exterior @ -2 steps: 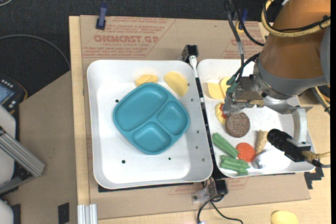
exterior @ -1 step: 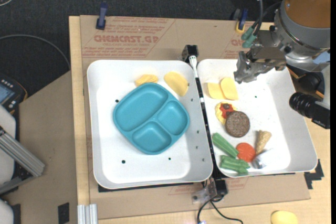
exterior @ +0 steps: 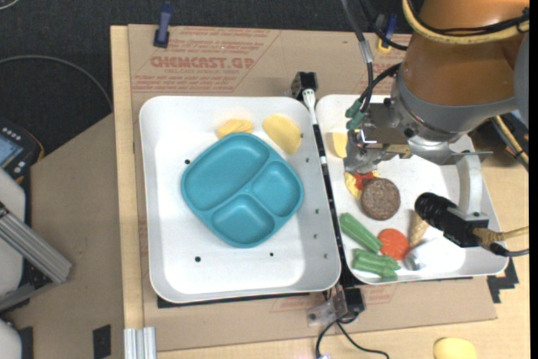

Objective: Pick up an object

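My gripper [exterior: 363, 162] hangs low over the left part of the right bin [exterior: 471, 265], under the grey wrist and orange band. Just below it lies a small red and yellow piece [exterior: 360, 182]. A round brown patty [exterior: 381, 197] sits to the lower right of the gripper, apart from it. A yellow piece [exterior: 338, 144] lies to the gripper's left by the bin wall. Nearer the front lie green bean pods [exterior: 361, 233], an orange-red slice [exterior: 392, 242] and a tan cone [exterior: 418, 227].
The left bin [exterior: 168, 248] holds a blue divided plate [exterior: 242, 189] and two yellow pieces [exterior: 234, 128] [exterior: 283, 131] behind it. A black-clipped divider edge [exterior: 319, 172] runs between the bins. Another yellow object [exterior: 454, 347] lies off the bench at the front right.
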Available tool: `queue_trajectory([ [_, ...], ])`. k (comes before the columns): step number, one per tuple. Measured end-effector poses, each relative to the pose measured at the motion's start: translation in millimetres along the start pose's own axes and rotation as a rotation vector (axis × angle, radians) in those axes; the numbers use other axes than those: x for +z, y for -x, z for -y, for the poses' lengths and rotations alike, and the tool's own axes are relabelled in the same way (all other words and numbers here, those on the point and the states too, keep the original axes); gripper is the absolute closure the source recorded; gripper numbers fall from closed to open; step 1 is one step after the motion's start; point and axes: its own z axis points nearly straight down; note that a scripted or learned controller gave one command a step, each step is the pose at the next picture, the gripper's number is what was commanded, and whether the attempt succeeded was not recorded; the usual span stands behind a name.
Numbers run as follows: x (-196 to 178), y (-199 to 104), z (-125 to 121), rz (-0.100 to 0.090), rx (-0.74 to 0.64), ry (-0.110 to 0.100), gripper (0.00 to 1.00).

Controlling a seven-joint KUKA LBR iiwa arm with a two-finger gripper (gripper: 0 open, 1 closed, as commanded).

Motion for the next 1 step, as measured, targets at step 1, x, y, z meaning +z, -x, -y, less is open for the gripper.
queue_trajectory([
  [1, -81.6, 9.8, -0.8, -0.002, -0.001, 0.019, 1.00],
])
